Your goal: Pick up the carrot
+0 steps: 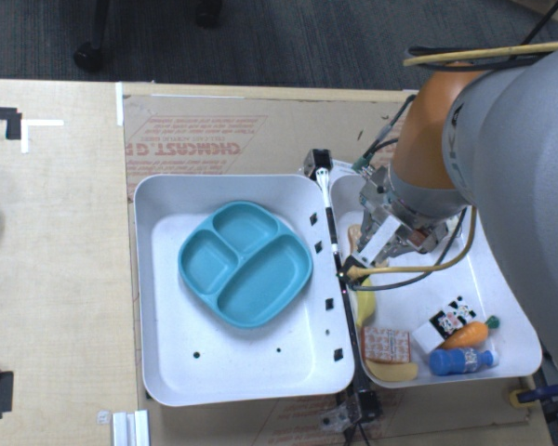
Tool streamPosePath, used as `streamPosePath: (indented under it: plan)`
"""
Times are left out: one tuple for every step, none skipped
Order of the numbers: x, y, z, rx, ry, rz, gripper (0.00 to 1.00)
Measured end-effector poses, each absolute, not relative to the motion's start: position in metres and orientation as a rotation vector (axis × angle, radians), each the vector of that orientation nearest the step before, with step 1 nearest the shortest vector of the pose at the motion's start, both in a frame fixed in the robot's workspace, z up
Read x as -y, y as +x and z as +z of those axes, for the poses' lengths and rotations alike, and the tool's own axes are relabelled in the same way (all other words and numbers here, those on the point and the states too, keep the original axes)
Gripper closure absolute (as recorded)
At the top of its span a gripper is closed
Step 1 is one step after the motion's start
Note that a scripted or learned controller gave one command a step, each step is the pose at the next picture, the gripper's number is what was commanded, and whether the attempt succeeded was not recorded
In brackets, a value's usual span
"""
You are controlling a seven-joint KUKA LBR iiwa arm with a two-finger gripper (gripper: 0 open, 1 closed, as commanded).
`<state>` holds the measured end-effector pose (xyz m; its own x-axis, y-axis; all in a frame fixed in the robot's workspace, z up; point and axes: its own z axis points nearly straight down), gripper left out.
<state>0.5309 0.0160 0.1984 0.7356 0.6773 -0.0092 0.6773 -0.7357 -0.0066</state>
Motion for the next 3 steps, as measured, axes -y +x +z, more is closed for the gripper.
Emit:
streamPosePath:
  plan:
    - [-0.0160, 0.5309, 0.1983, 1.141, -2.924, 0.018, 0.00]
    - [-0.0160, 0.5308, 0.1983, 1.140, -2.924, 0.018, 0.00]
    - [-0.0160, 0.5308, 0.1983, 1.140, -2.924, 0.018, 0.00]
